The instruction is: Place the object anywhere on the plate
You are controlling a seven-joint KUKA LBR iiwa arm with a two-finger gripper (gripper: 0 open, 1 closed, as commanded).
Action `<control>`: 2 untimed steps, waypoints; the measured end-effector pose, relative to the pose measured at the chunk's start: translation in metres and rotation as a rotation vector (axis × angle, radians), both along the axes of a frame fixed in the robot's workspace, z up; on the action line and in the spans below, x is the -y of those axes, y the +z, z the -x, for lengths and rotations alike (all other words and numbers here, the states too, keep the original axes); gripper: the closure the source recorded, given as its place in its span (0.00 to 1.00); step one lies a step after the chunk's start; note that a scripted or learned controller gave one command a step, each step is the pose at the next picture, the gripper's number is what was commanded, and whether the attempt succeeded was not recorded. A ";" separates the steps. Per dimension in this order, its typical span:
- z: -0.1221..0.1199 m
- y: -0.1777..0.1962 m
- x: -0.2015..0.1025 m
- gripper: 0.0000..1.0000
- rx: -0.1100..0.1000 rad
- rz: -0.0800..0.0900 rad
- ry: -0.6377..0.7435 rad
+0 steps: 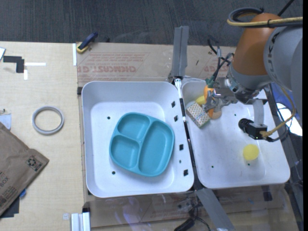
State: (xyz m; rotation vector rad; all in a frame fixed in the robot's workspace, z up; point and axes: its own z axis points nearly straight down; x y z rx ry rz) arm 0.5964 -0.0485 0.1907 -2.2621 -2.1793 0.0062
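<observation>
Cardboard-covered worktop (43, 167) carries two white bins. Left bin (96, 100) holds the blue three-compartment plate (142, 144). My gripper (211, 105) sits at the right bin's (269, 172) eleven o'clock, beside a patterned sponge (197, 113); finger state indeterminate. Yellow ball (250, 152) at four o'clock.

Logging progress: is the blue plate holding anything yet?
Empty. The blue plate shows three bare compartments; the yellow ball lies in the right bin.

Plate (142, 144) in left bin (91, 143), ball (250, 152) in right bin (231, 177), tape ring (48, 120) far left
</observation>
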 end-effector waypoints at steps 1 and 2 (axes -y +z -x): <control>0.027 0.013 -0.063 1.00 -0.001 -0.002 0.179; 0.029 0.014 -0.137 1.00 0.000 -0.002 0.416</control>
